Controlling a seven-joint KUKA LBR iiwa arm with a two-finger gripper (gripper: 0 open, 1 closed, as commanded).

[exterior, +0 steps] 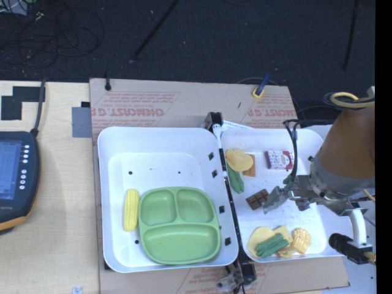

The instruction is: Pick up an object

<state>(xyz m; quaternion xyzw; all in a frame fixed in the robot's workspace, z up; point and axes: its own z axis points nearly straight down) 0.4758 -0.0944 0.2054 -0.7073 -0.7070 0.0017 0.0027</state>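
My gripper (pixel 273 199) hangs low over the middle of the right bin (pixel 318 141), at the end of the grey arm that reaches in from the right. Its tip is just right of a brown chocolate bar (pixel 256 198) and close to it; I cannot tell whether they touch. A red and white packet (pixel 278 159) lies further back. A yellow chip-like piece (pixel 239 160) and a green pod (pixel 236 180) lie by the bin's left wall. At the front lie a yellow slice (pixel 262 234), a green bean (pixel 272 245) and a yellow waffle piece (pixel 301 241).
The left bin (pixel 153 143) holds a green divided plate (pixel 179 225) and a corn cob (pixel 130 209). A black divider with clips (pixel 222 182) runs between the bins. A tablet (pixel 15 173) lies at the far left of the bench.
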